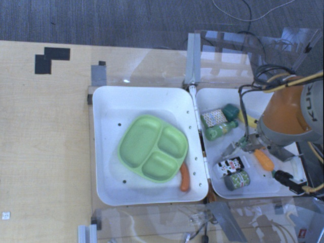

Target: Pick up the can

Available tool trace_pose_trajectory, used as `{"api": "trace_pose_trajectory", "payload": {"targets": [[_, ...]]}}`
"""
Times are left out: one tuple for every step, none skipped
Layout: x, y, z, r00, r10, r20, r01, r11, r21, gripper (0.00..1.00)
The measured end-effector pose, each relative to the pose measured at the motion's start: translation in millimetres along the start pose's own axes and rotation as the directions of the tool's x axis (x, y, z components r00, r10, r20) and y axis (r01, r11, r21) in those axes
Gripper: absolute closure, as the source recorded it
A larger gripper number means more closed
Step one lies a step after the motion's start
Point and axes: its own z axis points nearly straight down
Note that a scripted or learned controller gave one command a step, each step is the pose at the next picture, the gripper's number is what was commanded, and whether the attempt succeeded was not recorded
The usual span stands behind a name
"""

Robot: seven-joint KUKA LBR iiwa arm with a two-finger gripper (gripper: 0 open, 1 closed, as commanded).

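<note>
Right bin point(218, 190): can point(237, 180) lying near front.
Gripper point(245, 145) above, farther back; finger state cannot be told.

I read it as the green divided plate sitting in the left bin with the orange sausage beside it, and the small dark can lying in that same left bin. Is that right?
Not quite. The camera view shows the small dark can lying in the right white bin, near its front edge, by the gripper. The green divided plate and the orange sausage are indeed in the left white bin.
</note>
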Motion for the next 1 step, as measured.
{"api": "trace_pose_trajectory", "payload": {"targets": [[7.7,63.1,0.8,0.995,0.102,0.0,-0.102,0.995,-0.002,0.0]]}}
